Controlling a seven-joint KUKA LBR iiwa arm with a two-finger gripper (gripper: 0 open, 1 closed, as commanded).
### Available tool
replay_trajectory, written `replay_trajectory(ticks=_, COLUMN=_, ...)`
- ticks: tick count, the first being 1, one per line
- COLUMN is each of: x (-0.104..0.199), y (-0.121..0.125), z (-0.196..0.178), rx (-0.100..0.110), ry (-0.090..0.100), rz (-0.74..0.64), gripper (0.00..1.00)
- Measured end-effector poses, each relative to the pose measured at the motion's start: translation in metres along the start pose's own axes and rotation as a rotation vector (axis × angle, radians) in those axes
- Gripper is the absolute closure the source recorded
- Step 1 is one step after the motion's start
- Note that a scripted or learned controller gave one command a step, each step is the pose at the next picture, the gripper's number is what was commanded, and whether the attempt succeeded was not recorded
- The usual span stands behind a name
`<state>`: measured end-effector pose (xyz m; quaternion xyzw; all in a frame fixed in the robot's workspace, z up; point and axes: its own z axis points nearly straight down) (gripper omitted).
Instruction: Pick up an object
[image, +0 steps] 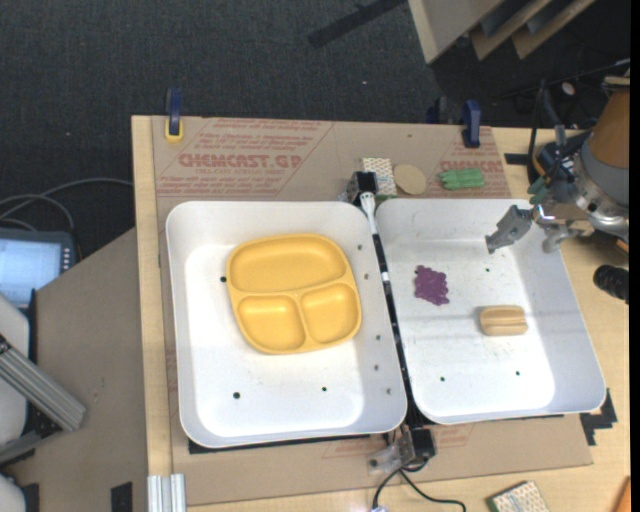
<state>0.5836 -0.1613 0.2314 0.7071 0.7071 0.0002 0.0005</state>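
Note:
The right bin (560, 390) holds a purple bunch of grapes (432, 285) near its middle left. A tan bread-like roll (503, 320) lies to the right of the grapes. A yellow divided plate (293, 292) sits in the left bin (200, 380). My gripper (521, 243) hangs over the upper right part of the right bin, above and to the right of the grapes and beyond the roll. It is open, its grey fingers (505, 230) spread apart with nothing between them.
On the cardboard behind the bins lie a green item (462, 180) and a round tan disc (410, 180). Blue clamps (470, 112) pin the board's far edge. The bins' walls meet along a ridge (385, 300) in the middle.

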Motion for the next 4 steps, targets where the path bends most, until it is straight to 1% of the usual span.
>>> replay_trajectory(ticks=1, x=0.042, y=-0.022, z=0.152, rx=0.003, ry=0.002, rz=-0.002, gripper=0.0)
replay_trajectory(ticks=2, x=0.069, y=-0.004, z=0.147, rx=-0.002, ry=0.0, rz=-0.003, gripper=0.0)
replay_trajectory(ticks=3, x=0.067, y=-0.004, z=0.136, rx=-0.004, ry=-0.001, rz=0.0, gripper=1.0)
replay_trajectory(ticks=4, x=0.133, y=-0.01, z=0.041, rx=-0.01, ry=0.003, rz=-0.008, gripper=1.0)
